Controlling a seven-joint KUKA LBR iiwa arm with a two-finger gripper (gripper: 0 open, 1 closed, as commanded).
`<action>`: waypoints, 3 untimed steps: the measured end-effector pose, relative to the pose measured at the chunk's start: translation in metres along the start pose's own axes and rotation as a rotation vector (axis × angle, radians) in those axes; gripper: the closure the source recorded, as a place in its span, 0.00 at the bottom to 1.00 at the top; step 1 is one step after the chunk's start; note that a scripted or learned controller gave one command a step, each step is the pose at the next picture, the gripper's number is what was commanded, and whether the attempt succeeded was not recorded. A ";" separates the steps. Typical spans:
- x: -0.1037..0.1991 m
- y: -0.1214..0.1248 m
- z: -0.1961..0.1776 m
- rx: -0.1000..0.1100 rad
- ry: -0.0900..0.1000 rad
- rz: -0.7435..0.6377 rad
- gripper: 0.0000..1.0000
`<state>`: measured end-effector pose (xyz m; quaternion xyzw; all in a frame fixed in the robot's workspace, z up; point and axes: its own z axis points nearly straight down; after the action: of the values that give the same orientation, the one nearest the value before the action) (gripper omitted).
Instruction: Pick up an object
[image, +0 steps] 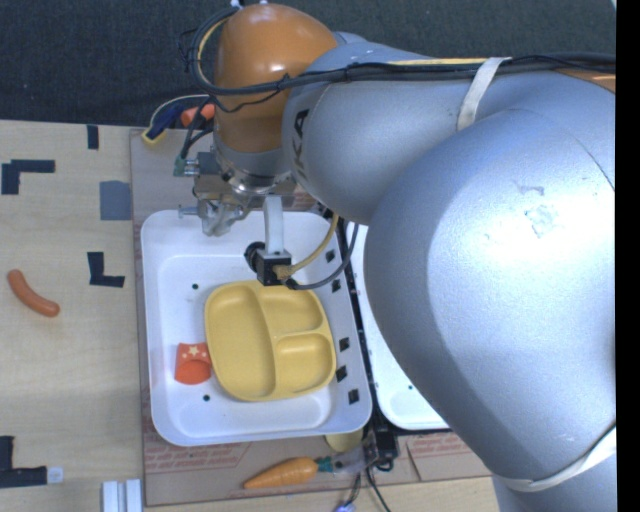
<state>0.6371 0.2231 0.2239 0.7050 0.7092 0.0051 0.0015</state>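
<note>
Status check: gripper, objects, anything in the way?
Gripper over left bin far rim, clear of objects. Yellow divided plate and orange cup lying in that bin. Path to plate looks open.

the plate (268, 340) is yellow, the cup (193, 363) orange, the bin (165, 300) white, the carrot (285, 473) orange.

Pale wooden bench (60, 400) with black tape marks (95, 270), below what seems dark carpet (90, 60).

Single fixed camera, high over the bench (60, 380), looking down at a slant.
It sits close: the left bin (160, 330) shows whole, while the arm (480, 250), reaching in from the right edge, covers what seems most of the right bin (400, 405).
</note>
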 end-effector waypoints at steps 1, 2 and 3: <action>-0.050 -0.026 -0.146 -0.005 -0.002 0.007 1.00; -0.120 0.005 -0.004 0.020 -0.010 0.013 1.00; -0.204 0.009 0.038 0.016 -0.010 0.014 1.00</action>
<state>0.6472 0.0193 0.1850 0.7098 0.7044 -0.0040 -0.0005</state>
